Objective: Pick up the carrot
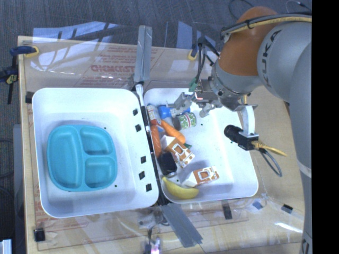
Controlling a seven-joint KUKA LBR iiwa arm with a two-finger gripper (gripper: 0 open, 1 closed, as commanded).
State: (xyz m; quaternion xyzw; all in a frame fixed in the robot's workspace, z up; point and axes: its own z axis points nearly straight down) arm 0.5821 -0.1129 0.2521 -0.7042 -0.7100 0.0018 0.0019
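On bench wall behind bins [132, 142]: reversed red lettering [112, 67], unreadable; carrot [174, 132] unlabelled.

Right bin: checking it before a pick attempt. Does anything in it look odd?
Nothing looks damaged or spilled. The items crowd the right bin's left wall: the carrot lies slantwise among small boxes, with a banana at the near edge.

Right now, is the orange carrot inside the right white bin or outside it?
Inside: the orange carrot lies within the right white bin, near its left wall.
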